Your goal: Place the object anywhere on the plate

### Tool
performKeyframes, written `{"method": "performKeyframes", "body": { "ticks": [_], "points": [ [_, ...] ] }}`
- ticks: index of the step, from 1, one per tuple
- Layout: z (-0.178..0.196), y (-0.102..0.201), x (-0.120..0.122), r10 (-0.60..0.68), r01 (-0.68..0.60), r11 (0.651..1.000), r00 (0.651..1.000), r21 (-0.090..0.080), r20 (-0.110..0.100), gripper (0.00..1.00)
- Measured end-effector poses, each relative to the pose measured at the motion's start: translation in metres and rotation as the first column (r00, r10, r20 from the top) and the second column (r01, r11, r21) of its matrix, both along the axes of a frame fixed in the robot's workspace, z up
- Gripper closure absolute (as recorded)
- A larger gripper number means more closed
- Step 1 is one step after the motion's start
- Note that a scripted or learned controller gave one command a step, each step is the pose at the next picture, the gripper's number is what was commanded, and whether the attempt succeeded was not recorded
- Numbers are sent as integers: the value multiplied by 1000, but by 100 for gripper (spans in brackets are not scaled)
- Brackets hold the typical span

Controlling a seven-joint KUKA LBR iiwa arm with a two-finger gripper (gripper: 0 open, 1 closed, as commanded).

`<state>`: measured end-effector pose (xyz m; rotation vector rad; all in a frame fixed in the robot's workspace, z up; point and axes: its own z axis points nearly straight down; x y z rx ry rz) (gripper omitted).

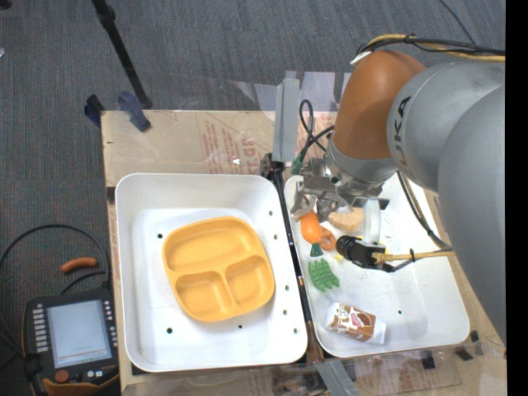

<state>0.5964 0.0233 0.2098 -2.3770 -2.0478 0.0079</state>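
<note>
The yellow plate (218, 267), divided into three compartments, lies in the left bin (148, 196) with nothing on it. In the right bin (429, 304) a toy carrot (311, 230) with an orange body and green leaves (323, 274) rests near the left wall. My gripper (324, 208) hangs directly over the carrot's orange end, low in the bin and right of the plate. A pale bread-like piece (346, 219) sits just beside the gripper, partly hidden by it.
A brown and white carton (356, 322) lies at the front of the right bin. A black cylinder with a yellow cable (360, 252) juts out beside the carrot. The wall between the two bins (290, 254) runs between carrot and plate.
</note>
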Motion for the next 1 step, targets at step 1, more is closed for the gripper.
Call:
{"method": "performKeyframes", "body": {
  "ticks": [1],
  "points": [
    [-26, 66, -21, 236, -236, 972, 972, 1, -2, 100]
  ]
}}
